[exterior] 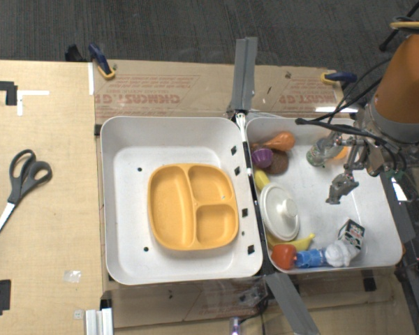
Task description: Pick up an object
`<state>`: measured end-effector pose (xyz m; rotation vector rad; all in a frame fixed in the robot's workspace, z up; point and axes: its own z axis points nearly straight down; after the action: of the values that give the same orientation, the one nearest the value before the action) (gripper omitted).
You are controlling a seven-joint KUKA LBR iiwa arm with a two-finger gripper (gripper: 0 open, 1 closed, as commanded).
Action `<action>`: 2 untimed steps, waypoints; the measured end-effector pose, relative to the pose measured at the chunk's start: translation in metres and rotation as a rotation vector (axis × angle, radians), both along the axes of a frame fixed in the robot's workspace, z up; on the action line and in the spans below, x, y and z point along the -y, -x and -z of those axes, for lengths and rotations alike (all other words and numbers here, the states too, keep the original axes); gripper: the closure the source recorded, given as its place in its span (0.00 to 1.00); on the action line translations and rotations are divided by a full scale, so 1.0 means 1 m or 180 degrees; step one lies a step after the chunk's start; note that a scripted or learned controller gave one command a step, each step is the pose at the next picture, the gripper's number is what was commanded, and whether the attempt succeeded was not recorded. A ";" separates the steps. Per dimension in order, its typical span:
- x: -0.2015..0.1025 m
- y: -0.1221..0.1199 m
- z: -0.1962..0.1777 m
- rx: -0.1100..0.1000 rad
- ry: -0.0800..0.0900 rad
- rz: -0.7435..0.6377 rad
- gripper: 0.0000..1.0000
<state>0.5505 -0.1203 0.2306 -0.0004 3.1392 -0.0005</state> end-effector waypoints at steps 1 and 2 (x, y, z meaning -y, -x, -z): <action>-0.006 0.044 0.134 0.0039 0.0013 -0.0467 0.00; 0.015 -0.010 0.084 0.0007 0.0001 0.0112 0.00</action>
<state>0.5605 -0.1355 0.1469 0.0549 3.1365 -0.0011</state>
